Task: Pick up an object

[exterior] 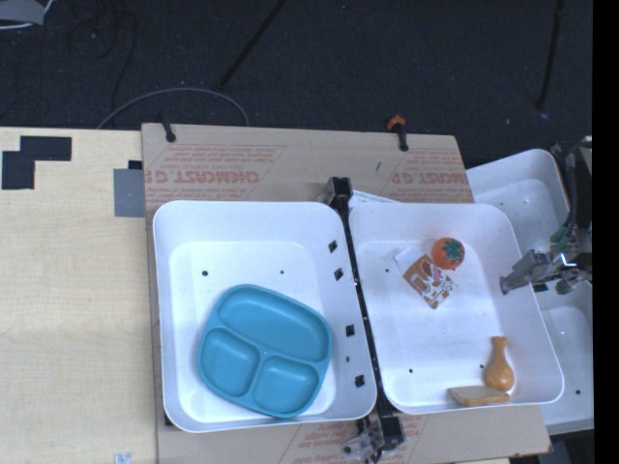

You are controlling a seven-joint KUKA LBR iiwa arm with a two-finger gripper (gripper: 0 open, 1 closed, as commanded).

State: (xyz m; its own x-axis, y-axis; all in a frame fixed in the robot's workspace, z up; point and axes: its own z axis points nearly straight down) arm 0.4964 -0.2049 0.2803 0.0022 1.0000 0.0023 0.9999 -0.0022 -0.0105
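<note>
Two white bins are sitting side by side on a cardboard sheet (290, 167) covering the pale wooden bench (68, 298), with dark carpet (290, 37) lying behind. The left bin (179, 230) is holding a blue divided plate (264, 349). The right bin (484, 230) is holding an orange toy (447, 252), a small printed card (430, 280), a tan gourd-shaped piece (498, 365) and a tan block (477, 395). The gripper (517, 278) is hovering over that bin's right rim, gripping nothing; whether its fingers are parted is unclear.

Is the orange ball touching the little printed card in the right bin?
Touching: the camera view shows the orange ball sitting against the printed card's upper corner, with no gap.
</note>
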